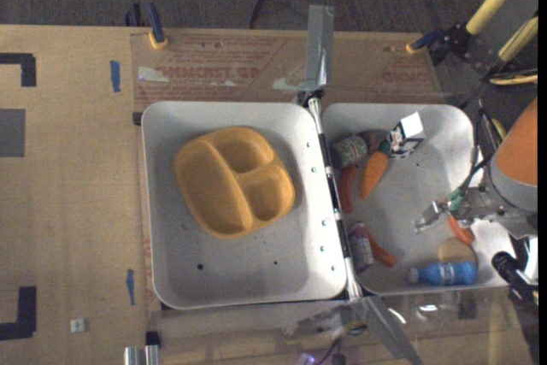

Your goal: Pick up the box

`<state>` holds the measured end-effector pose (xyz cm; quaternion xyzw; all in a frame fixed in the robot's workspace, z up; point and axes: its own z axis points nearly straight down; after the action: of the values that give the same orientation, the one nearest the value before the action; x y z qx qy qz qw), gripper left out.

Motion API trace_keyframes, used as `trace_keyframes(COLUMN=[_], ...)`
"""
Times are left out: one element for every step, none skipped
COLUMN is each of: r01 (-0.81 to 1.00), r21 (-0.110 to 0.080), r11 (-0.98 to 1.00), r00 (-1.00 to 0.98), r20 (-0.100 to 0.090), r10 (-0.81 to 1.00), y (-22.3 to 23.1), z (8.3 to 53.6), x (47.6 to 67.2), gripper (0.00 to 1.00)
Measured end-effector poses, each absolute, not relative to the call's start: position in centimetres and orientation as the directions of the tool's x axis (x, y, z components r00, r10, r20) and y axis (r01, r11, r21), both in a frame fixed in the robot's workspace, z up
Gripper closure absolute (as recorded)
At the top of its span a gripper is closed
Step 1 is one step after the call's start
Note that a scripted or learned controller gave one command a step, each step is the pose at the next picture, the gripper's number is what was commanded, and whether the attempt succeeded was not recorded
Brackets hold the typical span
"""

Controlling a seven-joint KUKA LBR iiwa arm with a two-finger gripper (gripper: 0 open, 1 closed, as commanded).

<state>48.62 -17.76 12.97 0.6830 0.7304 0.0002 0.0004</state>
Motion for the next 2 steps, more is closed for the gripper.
trace_keyframes(r01=[1.0,0.991], r21=[0.0,-0.004], r11=[0.011,-0.135], r00=[-0.011,0.135], r20=[0.0,0.001], r10=[1.0,0.991], y=[-12.5,-18.8], z=[21.8,15.7], x=[51.4,47.9], gripper=[0.0,0.0])
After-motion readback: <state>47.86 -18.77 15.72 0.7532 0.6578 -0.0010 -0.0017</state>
